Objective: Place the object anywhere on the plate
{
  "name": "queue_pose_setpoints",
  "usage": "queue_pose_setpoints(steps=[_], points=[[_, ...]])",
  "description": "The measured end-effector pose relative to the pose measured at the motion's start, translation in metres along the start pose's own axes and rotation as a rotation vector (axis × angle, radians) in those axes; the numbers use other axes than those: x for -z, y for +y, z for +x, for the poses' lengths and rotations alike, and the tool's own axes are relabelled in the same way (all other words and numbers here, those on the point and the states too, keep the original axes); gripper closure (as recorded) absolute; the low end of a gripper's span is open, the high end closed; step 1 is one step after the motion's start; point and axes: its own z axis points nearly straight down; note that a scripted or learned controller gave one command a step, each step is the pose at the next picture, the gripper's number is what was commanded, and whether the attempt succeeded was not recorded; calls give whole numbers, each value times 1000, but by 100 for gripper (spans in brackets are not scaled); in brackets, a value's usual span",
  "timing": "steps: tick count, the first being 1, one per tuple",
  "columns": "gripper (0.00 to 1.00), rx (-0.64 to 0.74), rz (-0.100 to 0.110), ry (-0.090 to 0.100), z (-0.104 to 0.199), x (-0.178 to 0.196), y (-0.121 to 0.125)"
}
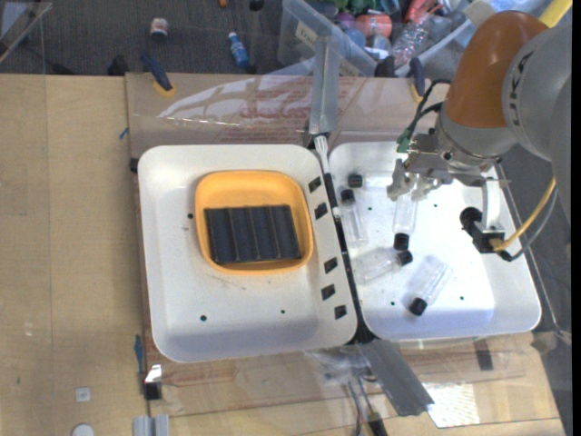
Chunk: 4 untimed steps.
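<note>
- The wooden surface carries the two white bins; at its near edge, nearer than the plate and to its right, a grey metal strip lies slantwise.
- The right bin, right of the plate, holds several clear vials with black caps. The nearest vial lies tilted, its cap toward the near side, well apart from the plate.
- A second vial lies flat, closer to the plate than the first, close to the ridge where the bins meet.
- The orange plate sits in the left bin. A dark ribbed block lies flat on it and covers most of its middle.
- A third vial lies just past the bins' ridge, level with the plate — the closest of the vials to it, yet still in the other bin.
- A fourth vial stands nearly upright, cap down, directly under the gripper. Whether it is gripped or merely stands below cannot be told.
- The gripper hangs over the right bin, right of the plate and level with its far rim; how far open it is cannot be told at this slant.
- A loose black cap lies between the plate and the gripper.
- The arm's orange band rises farther right of the plate.
- Farthest off, beyond the plate, a clear tub of coloured odds and ends stands on the floor.
</note>
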Motion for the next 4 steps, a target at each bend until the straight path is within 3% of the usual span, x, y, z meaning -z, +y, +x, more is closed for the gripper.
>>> queue_pose_setpoints(steps=[1,2,4], points=[[100,150,-1,0,25,0,40],[100,382,-4,0,50,18,39],[100,441,-4,0,61,71,38]])
